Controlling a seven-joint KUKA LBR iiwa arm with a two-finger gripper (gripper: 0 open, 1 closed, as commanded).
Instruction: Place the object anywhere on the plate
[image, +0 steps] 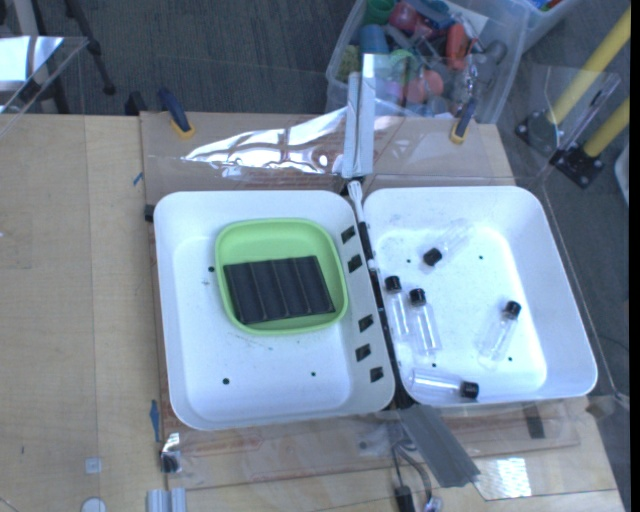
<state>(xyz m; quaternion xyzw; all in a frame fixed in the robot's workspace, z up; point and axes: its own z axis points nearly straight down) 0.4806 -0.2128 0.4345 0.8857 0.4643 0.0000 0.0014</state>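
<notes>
Already dark ridged block (278, 290) flat on green plate (232, 250), left bin (190, 385) centre; clear vials (424, 318) scattered right bin (560, 300); fingers' state: cannot tell.

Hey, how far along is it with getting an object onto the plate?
Done: the green plate in the left bin already carries a dark ribbed block. In hand: nothing visible. Left: five clear vials with black caps lie loose in the right bin.

Green plate (232, 245), ribbed black slab (277, 290) (clear, black-capped vials (425, 320)), white bins (190, 400).
</notes>
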